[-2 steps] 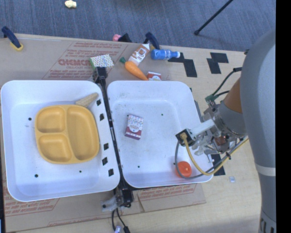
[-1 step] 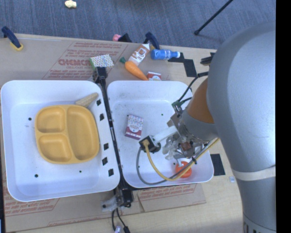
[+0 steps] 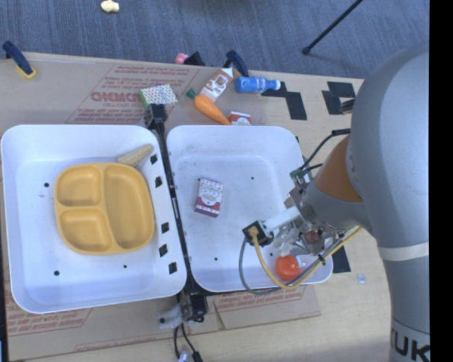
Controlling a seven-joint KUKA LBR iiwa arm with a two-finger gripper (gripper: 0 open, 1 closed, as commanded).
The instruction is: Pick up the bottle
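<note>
Gripper (image 3: 293,256) low in the right bin's (image 3: 234,138) near corner.
An orange-red object (image 3: 288,267) sits at its tip; finger state unclear. Bottle (image 3: 255,85) lies outside on the bench (image 3: 83,89).

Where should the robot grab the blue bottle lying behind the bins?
Probably around the middle of the blue bottle, coming straight down. It lies on its side on the cardboard, so its long body faces up.

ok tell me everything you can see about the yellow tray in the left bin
The yellow tray looks like smooth moulded plastic, with rounded corners and three compartments: two smaller ones on its left side and one long one on the right. It lies flat in the left bin, slightly rotated. A tan wedge-shaped piece sits at its upper edge.
</note>
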